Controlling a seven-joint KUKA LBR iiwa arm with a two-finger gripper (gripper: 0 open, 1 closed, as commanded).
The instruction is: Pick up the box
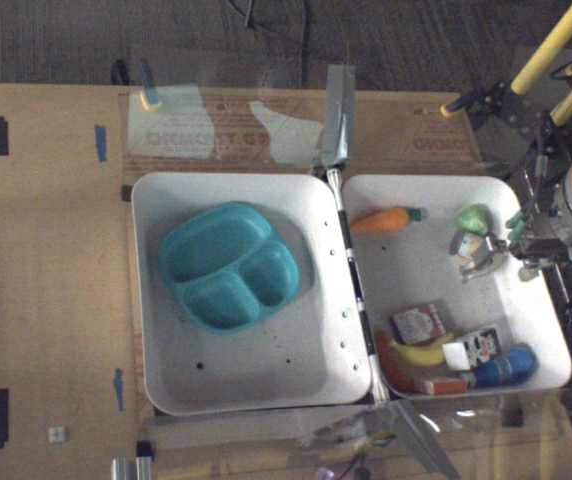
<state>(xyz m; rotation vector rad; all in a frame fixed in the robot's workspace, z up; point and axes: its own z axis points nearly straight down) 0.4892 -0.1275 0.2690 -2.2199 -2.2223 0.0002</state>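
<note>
A small red and white box (pixel 418 322) lies flat in the right bin (pixel 416 268), toward its near side. A second, white and black carton (pixel 482 345) lies just right of it. My gripper (pixel 477 255) hangs over the right part of that bin, reaching in from the right. It is up and to the right of the red and white box, clearly apart from it, and just below a green object (pixel 474 218). Nothing shows in its grasp.
The right bin also holds a carrot (pixel 381 220) at the far left, a banana (pixel 421 352), a blue bottle (pixel 506 366) and a red item (pixel 436 384) along the near wall. A teal divided plate (pixel 228 265) lies in the left bin (pixel 166 368).
</note>
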